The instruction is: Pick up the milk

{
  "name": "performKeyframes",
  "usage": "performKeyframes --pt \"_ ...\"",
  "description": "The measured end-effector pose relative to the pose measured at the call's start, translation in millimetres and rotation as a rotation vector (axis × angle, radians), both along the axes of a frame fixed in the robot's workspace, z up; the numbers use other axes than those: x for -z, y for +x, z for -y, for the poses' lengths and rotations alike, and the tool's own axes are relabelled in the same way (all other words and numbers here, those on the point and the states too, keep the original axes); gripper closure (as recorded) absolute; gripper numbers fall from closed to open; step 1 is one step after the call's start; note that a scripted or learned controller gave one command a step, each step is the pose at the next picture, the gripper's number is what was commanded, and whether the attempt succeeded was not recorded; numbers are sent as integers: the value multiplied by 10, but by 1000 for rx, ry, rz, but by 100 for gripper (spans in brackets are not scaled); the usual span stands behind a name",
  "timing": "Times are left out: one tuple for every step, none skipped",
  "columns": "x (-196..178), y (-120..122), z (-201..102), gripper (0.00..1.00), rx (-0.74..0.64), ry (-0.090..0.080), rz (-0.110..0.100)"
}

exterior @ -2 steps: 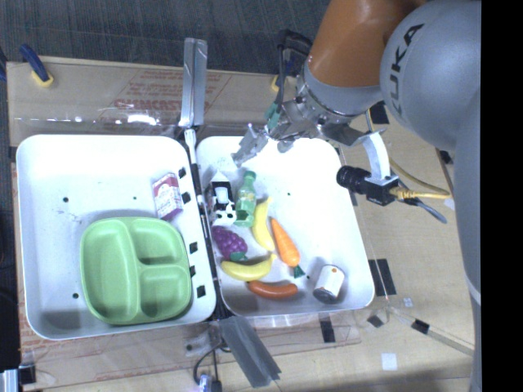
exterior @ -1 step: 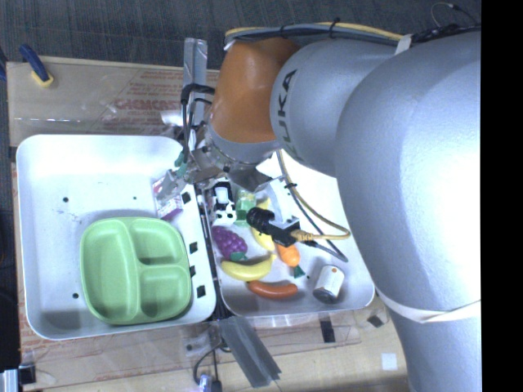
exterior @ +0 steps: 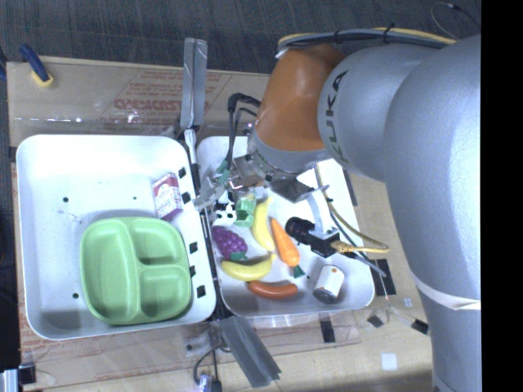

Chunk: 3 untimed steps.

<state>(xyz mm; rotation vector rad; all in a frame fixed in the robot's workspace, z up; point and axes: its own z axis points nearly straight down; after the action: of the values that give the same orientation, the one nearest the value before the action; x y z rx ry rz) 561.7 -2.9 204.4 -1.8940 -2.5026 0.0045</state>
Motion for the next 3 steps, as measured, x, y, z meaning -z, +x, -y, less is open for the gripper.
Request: performKeyframes --pt "130 116 293 0 -84 0 3" --pt "135 36 265 0 -151 2 -2" --pt "128 144 439 0 -120 0 3"
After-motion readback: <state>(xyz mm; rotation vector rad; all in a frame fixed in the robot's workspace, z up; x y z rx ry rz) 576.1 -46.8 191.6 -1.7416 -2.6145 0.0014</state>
